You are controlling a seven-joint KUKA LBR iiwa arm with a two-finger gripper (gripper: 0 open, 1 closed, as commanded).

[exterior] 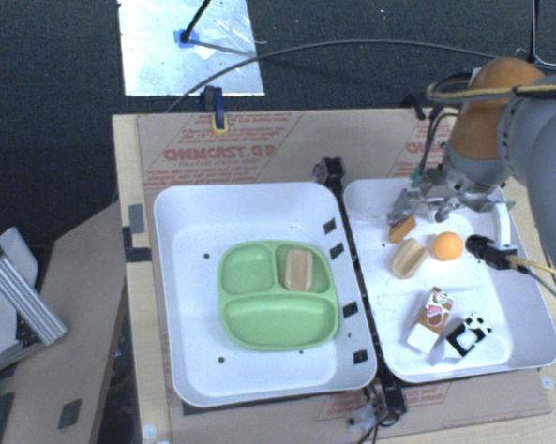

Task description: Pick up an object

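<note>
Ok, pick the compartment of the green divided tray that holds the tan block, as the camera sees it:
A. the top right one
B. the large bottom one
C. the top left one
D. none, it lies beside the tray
A: the tan block lies inside the top right compartment of the green divided tray, which sits in the left bin.

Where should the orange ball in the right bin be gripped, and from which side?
Probably across the widest middle of the orange ball, coming straight down from above. It is round, so no grip line is better than another, and it lies free on the floor of the right bin. The tan roll lies apart from it, toward the view's left.
</note>
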